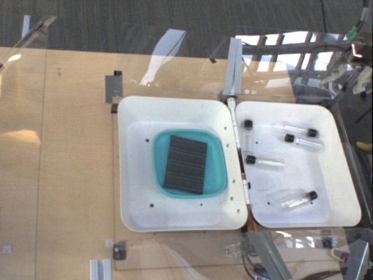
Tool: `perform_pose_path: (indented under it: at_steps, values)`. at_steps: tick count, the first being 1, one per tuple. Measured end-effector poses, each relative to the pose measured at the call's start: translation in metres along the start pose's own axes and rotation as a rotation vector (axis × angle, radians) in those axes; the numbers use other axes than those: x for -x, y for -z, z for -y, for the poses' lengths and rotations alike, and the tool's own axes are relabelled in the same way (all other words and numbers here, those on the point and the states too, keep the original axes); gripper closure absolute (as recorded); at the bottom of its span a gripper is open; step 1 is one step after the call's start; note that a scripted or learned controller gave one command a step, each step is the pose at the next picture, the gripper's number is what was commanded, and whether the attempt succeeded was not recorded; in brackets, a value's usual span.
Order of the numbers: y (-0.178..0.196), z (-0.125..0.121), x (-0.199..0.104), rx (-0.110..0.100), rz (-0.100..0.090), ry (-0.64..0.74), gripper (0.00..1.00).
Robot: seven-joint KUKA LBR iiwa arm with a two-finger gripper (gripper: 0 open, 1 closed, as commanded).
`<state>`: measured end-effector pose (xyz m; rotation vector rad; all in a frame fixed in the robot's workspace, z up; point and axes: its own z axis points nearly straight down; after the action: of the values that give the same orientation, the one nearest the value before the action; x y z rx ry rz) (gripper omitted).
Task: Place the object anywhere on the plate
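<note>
The left bin (178, 165) held a teal plate (189, 163) with rounded corners, set near its middle. A dark ribbed rectangular block (186, 164) lay flat on the plate, well inside the rim and turned slightly off square to the bin walls. The block touched nothing but the plate.

The right bin (294, 163) stood just beside the left one, their inner edges meeting along a narrow seam. Five clear vials with black caps lay on its floor, apart from one another. One vial (248, 134) lay near the seam at the upper left, cap uppermost. Two more (300, 137) sat close together toward the upper middle. A fourth (262, 161) lay crosswise at mid-height, cap toward the seam. The fifth (298, 200) rested near the lower right, tilted, cap toward the right wall.

A grey metal bracket (233, 69) rose behind the seam. A small dark clamp (114, 88) sat on the wooden bench (58, 156) off the left bin's upper corner.

The state of the gripper's jaws could not be told.
</note>
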<state>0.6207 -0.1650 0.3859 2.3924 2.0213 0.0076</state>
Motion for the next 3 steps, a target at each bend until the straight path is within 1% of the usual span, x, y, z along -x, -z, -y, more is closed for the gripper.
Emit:
perform_pose_path:
  at_steps: [1,2,3]
  values:
    - [0.047,0.018,0.030,0.000,0.002,-0.238,0.00]
    - [0.047,0.038,0.036,-0.006,0.003,-0.451,0.00]
    - [0.048,0.069,0.042,-0.005,0.003,-0.634,0.00]
